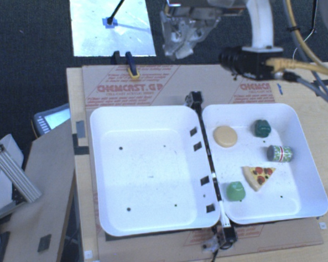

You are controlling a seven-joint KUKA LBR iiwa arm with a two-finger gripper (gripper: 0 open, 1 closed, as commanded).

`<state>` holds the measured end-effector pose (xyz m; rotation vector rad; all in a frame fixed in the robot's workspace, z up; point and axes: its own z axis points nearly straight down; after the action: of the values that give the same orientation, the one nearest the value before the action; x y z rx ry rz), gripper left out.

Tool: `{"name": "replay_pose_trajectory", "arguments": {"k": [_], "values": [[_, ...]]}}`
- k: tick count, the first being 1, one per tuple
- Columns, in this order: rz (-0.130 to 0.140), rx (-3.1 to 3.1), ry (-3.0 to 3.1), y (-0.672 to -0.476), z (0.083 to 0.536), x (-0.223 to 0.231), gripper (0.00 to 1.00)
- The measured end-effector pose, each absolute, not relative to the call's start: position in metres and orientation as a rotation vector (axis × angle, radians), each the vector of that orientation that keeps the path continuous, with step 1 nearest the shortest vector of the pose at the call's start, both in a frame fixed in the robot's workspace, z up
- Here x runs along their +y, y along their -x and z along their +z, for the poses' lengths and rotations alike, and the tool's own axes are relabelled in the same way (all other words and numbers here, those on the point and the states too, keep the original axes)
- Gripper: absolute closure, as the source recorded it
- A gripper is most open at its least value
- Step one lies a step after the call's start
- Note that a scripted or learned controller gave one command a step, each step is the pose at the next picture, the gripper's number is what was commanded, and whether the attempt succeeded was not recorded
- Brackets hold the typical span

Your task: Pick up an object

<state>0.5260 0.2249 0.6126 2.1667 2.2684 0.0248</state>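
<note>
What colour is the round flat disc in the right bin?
Pale tan disc, plain, clearest in the camera view.

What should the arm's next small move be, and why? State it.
Probably bring the gripper down and toward the right bin. It sits above the bench's far edge, away from both bins, and every object lies in that bin: cookie, pizza slice, can and two green pieces.

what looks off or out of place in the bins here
Little stands out. The can lies on its side in the right bin; the pizza slice, both green pieces and the tan disc sit loosely apart, nothing spilled.
</note>
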Motion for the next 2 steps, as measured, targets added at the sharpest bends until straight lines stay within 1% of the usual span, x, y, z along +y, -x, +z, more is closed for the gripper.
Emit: {"name": "replay_pose_trajectory", "arguments": {"k": [2], "values": [[0.031,2.275,-2.158,-0.526,0.635,0.225,1.0]]}}
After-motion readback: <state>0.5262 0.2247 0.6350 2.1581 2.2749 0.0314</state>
